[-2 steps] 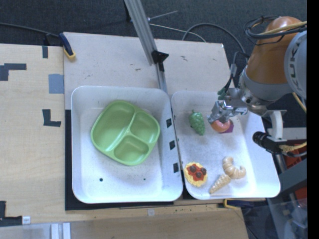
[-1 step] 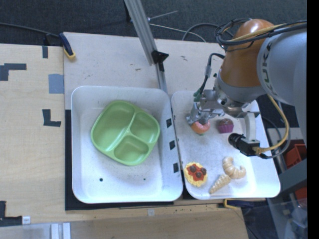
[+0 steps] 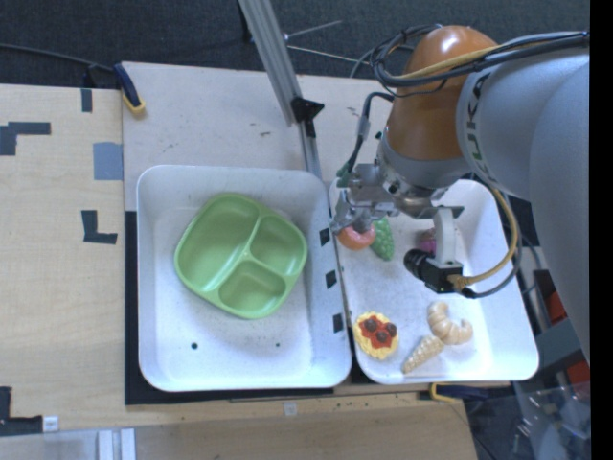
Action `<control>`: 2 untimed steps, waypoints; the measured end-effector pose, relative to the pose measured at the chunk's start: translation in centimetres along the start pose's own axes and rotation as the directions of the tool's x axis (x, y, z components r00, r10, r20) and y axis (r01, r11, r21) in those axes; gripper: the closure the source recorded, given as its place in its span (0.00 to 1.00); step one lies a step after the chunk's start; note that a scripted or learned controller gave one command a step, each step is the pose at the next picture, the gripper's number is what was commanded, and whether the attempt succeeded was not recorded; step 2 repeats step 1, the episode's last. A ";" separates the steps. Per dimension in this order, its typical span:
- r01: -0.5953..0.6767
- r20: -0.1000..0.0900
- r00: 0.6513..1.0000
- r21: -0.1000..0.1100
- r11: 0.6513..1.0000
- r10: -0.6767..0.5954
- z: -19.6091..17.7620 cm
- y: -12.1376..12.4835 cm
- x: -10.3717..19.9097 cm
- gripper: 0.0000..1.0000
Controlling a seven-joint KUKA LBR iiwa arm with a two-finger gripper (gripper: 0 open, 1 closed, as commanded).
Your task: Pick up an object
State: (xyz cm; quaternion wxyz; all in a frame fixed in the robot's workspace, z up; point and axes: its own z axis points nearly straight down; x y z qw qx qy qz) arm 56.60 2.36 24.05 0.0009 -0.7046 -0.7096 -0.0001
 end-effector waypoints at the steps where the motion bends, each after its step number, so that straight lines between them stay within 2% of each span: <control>1: 0.001 0.000 1.000 0.002 1.000 -0.001 1.4 0.4 6.2 1.00; 2: 0.001 0.000 1.000 0.002 1.000 -0.001 1.4 0.4 6.2 1.00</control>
